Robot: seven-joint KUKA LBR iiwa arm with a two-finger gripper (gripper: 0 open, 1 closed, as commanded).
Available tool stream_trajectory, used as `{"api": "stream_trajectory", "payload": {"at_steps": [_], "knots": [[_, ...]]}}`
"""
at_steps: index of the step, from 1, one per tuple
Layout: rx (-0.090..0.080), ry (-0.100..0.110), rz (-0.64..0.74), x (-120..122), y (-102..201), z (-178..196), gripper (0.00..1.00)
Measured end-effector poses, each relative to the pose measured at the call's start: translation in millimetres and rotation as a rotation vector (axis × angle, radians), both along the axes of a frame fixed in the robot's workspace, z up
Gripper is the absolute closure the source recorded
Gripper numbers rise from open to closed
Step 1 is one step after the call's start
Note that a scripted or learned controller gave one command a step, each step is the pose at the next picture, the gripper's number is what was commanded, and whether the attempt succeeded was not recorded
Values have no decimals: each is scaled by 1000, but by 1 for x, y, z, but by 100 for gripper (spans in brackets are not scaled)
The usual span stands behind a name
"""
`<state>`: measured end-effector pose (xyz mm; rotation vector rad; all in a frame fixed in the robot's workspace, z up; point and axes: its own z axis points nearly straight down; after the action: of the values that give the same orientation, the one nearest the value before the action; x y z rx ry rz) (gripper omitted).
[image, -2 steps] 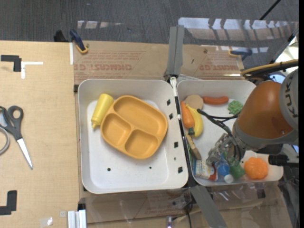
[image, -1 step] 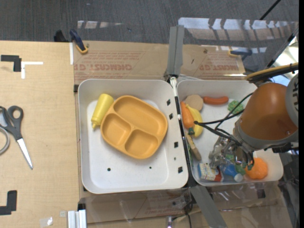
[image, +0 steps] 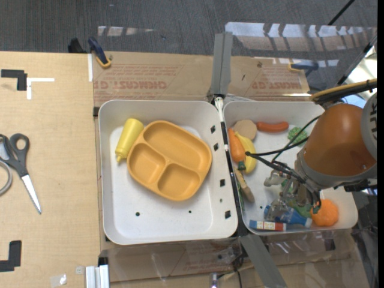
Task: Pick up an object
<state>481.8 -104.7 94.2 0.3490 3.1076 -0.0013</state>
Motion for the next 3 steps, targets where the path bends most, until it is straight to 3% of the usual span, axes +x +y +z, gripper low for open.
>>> {"api": "stream_trajectory", "payload": {"at_steps": [1, 2, 3], "knots": [[4, 9, -344, 69, -18, -2, 0], [5, 14, -422, 31, -9, -3, 0], [4, 13, -420, 31, -9, 6, 100]]}}
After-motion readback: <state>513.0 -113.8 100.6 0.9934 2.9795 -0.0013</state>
